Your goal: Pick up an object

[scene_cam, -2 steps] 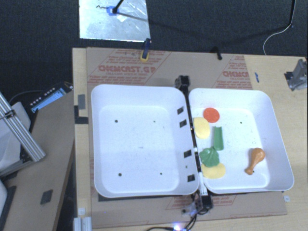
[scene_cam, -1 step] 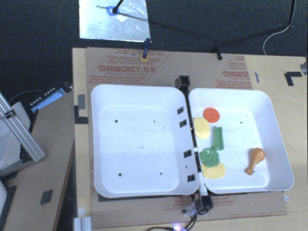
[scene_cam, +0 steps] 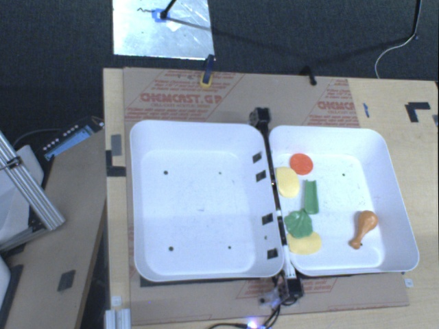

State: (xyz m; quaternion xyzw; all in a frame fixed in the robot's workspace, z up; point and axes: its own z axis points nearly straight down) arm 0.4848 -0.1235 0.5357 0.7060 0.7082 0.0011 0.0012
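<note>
looking down at the two white bins on the tabletop (scene_cam: pixel 384 101), every loose thing sits in the right bin (scene_cam: pixel 391 184), mostly crowded toward its left wall; the left bin (scene_cam: pixel 199 204) carries nothing i can pick out.

the easiest candidate looks like the toy drumstick (scene_cam: pixel 363 228), lying alone near the right bin's far side, well apart from the rest. it reads as light, hard plastic, probably smooth and a bit slippery; i'd guess the narrow bone end is the place to pinch it, across its width, since the fat end may squirt out.

the others are trickier. the red disc (scene_cam: pixel 301 163) sits just above a pale yellow piece (scene_cam: pixel 287 182), with a green stick (scene_cam: pixel 311 197) beside that. lower down, a green leafy piece (scene_cam: pixel 298 223) touches or overlaps a second yellow piece (scene_cam: pixel 305 243). they look flat and light, low against the floor of the bin, hard to get under, and close enough to shove one another.

as for the fingers, i cannot tell whether they are spread or closed, and nothing is lifted from the bin.
</note>
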